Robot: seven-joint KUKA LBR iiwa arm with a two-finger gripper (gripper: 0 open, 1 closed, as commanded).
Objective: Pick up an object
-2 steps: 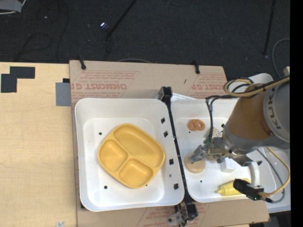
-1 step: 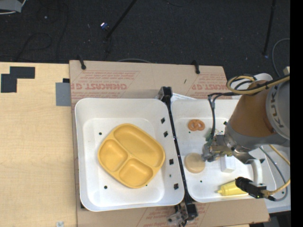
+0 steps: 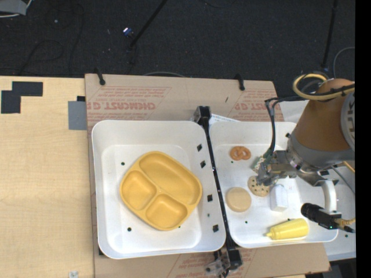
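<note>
In the right bin [image 3: 232, 133] lie a brown pretzel [image 3: 239, 153], a chocolate-chip cookie [image 3: 256, 186], a round beige disc [image 3: 238, 199], a small white block [image 3: 279, 196] and a yellow squeeze bottle [image 3: 288, 229]. My gripper [image 3: 265, 172] hangs low just above the cookie's upper right edge, between the pretzel and the white block. The arm's wrist hides part of the bin behind it.
The left bin [image 3: 107, 155] holds a yellow divided plate [image 3: 160, 190]. A black-clipped divider [image 3: 210, 172] separates the two bins. Brown cardboard [image 3: 151, 100] lies under both bins, with a wooden bench top [image 3: 40, 178] to the left.
</note>
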